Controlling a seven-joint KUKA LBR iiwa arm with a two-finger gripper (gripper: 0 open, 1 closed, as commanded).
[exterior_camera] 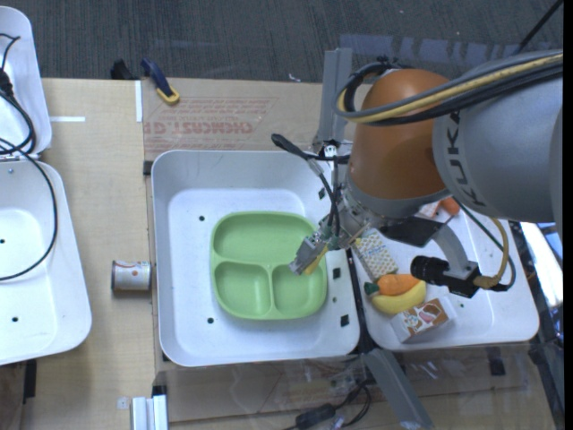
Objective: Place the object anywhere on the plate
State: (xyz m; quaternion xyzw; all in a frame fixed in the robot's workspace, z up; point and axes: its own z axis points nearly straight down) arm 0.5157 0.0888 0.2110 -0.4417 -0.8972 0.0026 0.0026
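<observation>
A light green divided plate (260, 267) lies in the left white bin (179, 240). My gripper (309, 258) hangs low over the plate's right edge, above the lower right compartment, and the big grey and orange arm (403, 141) reaches in from the right. In the right bin (501, 321) lie a patterned packet (374, 254), a yellow and orange toy fruit (398, 292) and a small printed box (423, 319). I cannot make out anything held at the gripper's tip.
A small can (132, 276) lies on the wooden bench left of the bins. A white fixture with black cables (27, 240) fills the far left. A blue and yellow clamp (159, 81) sits at the bench's back edge.
</observation>
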